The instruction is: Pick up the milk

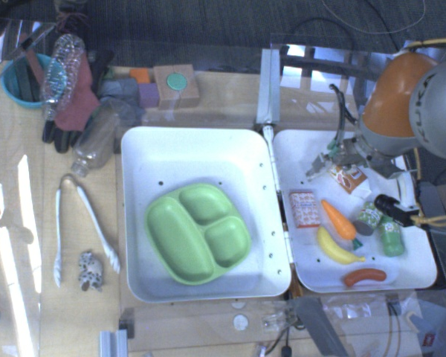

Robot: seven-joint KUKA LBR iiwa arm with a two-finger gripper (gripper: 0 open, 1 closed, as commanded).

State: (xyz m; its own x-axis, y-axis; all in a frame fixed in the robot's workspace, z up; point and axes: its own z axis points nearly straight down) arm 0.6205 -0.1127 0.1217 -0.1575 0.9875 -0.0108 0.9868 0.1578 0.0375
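Note:
The milk [351, 178] is a small white and orange carton lying tilted in the upper middle of the right bin [424, 270]. My gripper [333, 159] hangs low over the bin, just up and left of the carton, close to or touching its upper edge. The grey arm with its orange band [394, 95] reaches in from the right and shades that corner. I do not see the carton held.
In the right bin lie a pink box [305, 208], a carrot [338, 220], a banana [337, 248], a sausage [364, 277], a green can [369, 216] and a green bottle [391, 238]. The left bin [141, 155] holds a green divided plate [197, 233].

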